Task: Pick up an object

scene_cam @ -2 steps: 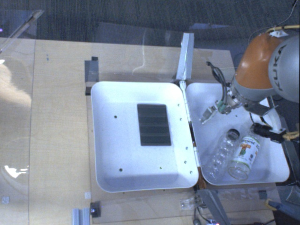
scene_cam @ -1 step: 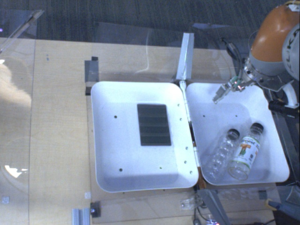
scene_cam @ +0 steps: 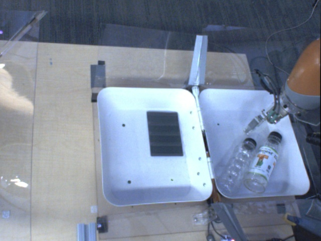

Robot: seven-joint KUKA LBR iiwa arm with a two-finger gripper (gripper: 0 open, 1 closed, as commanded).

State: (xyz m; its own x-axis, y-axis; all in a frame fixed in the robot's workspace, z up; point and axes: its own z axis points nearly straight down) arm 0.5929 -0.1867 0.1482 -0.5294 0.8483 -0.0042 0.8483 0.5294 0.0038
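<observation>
Your gripper (scene_cam: pixel 261 119), seemingly released and holding nothing, hovers at 12 o'clock from the clear bottle (scene_cam: pixel 237 165); descend squarely across its neck.

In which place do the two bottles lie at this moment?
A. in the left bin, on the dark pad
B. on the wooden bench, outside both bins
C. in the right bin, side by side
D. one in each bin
C: the clear bottle and the labelled bottle lie next to each other in the right bin, while the left bin holds the dark pad.
</observation>
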